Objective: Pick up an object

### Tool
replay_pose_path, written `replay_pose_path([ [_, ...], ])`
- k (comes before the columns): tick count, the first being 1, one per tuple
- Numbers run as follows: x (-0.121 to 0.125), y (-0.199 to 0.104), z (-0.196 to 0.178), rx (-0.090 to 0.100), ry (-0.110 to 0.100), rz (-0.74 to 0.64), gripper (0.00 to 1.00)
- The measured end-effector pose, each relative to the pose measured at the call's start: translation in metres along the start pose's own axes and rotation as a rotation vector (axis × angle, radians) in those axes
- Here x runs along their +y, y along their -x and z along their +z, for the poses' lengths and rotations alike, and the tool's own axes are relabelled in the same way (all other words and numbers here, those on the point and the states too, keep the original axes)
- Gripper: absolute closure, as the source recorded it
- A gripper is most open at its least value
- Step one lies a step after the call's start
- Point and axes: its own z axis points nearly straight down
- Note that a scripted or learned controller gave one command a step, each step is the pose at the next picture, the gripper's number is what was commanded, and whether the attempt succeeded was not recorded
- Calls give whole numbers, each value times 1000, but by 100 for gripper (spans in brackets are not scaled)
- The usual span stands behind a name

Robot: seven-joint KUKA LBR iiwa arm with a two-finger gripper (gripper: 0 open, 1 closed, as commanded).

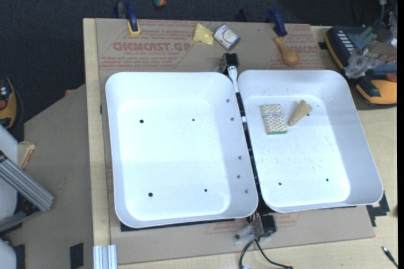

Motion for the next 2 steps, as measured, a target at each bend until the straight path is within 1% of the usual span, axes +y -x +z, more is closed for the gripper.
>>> replay_pose_path([
  [1,-25,0,-67,4,-8,-2,100],
  [2,-44,1,-263,1,2,-4,100],
])
